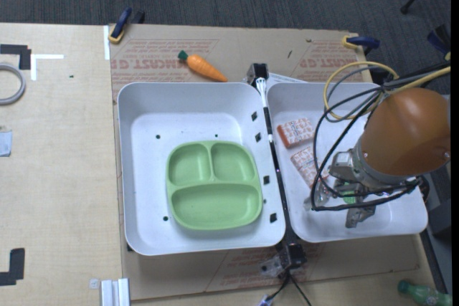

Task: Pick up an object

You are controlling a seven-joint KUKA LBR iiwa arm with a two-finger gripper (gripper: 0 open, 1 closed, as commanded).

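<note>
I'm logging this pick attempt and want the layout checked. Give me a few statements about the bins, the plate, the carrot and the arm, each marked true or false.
1. A green divided plate lies in the left bin. True.
2. The toy carrot lies inside the right bin. False: it lies on the cardboard behind the left bin, outside both bins.
3. The arm is over the right bin. True.
4. The green plate has two compartments. False: it has three, two small ones at the back and one wide one in front.
5. Two reddish patterned packets lie in the right bin, near its left wall. True.
</note>
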